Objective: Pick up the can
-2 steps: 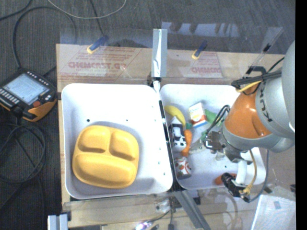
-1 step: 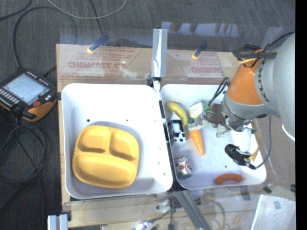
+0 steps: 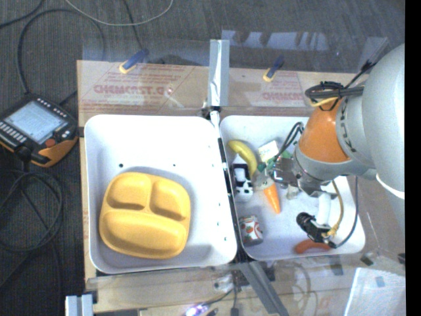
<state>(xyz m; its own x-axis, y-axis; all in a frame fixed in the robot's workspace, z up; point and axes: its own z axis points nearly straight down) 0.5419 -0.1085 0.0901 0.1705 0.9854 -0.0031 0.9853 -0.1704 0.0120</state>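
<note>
Although the arm reaches into the right bin, findings are as follows:

Progress: the can (image 3: 250, 229) lies untouched on the floor of the right bin (image 3: 358, 242); judged from its position, no lift has begun, so approach, grasp and raise all remain

Can location: near-left corner of the right bin, just beside the divider between the bins, well apart from the gripper (image 3: 284, 171)

Can attitude: seemingly on its side, with a pale end face turned toward the bin's near-right; long axis judged to run roughly left to right across the bin with a slight slant; small and blurred, so this is provisional

Gripper position: above the middle of the right bin, near the carrot (image 3: 272, 198) and the banana (image 3: 243, 154)

Gripper state: cannot tell; the wrist and cabling hide it

Neighbouring items: a small black-and-white object (image 3: 241, 180) between banana and can; a red item (image 3: 310, 246) at the near edge

Left bin: holds a yellow divided tray (image 3: 146, 214), not involved
</note>
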